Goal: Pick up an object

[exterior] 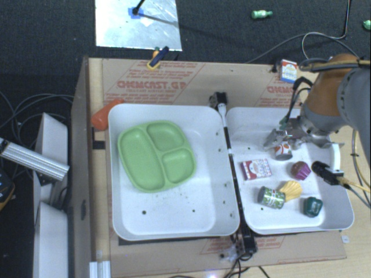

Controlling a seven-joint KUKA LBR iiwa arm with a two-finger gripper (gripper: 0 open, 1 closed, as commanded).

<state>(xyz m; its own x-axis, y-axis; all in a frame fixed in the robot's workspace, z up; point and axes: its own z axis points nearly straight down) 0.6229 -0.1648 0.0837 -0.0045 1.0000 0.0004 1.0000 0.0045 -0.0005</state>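
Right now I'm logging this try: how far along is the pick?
Done: the arm has reached into the right bin, and the gripper sits low over a small red and white object. In hand: nothing I can confirm; its grasp is unclear. Left: securing and lifting. The red packet, green can and purple piece lie untouched.

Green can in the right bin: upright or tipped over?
Tipped over. The green can lies on its side on the floor of the right bin, its long side facing up, touching the yellow object.

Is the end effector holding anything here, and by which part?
Cannot be told. The end effector sits low over a small red-and-white object in the right bin; any grip is hidden.
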